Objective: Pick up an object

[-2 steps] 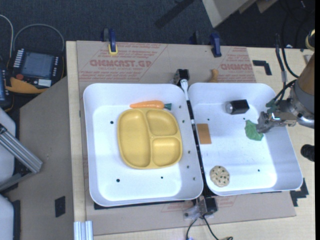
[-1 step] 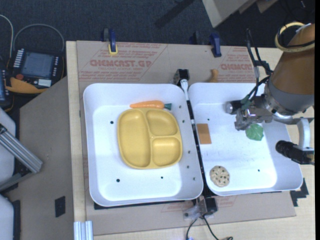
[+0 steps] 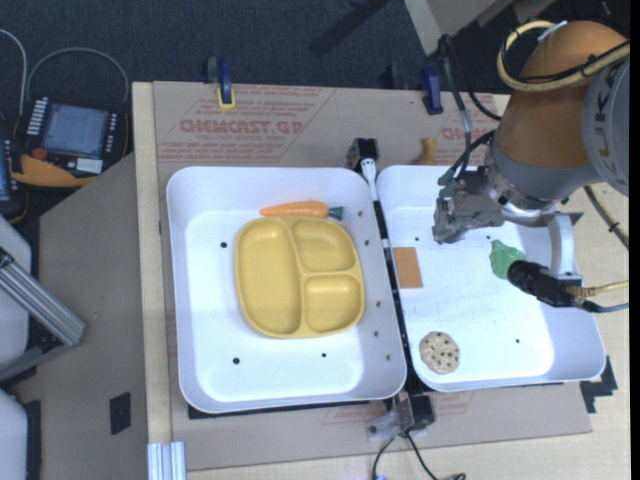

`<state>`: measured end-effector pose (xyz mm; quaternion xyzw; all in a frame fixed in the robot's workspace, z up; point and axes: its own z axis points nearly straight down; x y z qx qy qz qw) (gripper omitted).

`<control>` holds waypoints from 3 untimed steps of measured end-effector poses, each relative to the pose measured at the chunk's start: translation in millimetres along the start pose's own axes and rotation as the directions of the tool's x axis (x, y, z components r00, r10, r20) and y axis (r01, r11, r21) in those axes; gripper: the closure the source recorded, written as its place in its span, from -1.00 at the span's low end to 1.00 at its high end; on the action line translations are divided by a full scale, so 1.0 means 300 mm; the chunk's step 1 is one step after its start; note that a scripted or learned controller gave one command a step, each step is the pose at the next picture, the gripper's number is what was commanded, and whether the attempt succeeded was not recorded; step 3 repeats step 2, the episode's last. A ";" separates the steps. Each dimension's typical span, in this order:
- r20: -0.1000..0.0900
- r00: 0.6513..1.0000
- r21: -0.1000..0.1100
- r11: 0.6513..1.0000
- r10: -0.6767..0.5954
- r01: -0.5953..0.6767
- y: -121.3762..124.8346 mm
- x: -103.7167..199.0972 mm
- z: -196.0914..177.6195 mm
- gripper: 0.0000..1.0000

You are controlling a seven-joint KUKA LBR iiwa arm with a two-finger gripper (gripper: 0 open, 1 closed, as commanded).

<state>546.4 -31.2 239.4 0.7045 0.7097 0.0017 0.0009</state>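
A round speckled cookie (image 3: 439, 352) lies near the front of the right bin (image 3: 560, 363). A flat brown rectangle (image 3: 407, 267) rests by that bin's left wall. A green object (image 3: 503, 258) sits toward the right, partly behind a black attachment. In the left bin (image 3: 200, 268) a yellow divided plate (image 3: 298, 273) lies flat, with an orange carrot (image 3: 295, 209) just behind it. My gripper (image 3: 450, 224) hangs over the upper middle of the right bin, above and to the right of the brown rectangle. Nothing shows between its fingers.
The arm's orange band (image 3: 555, 78) and grey wrist cover the right bin's back right part. A black cable (image 3: 545, 283) lies over the bin's right side. A black clip (image 3: 362, 154) sits at the back where the bins meet.
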 end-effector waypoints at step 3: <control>0.000 1.000 0.002 1.000 0.001 -0.001 0.145 0.341 0.030 1.00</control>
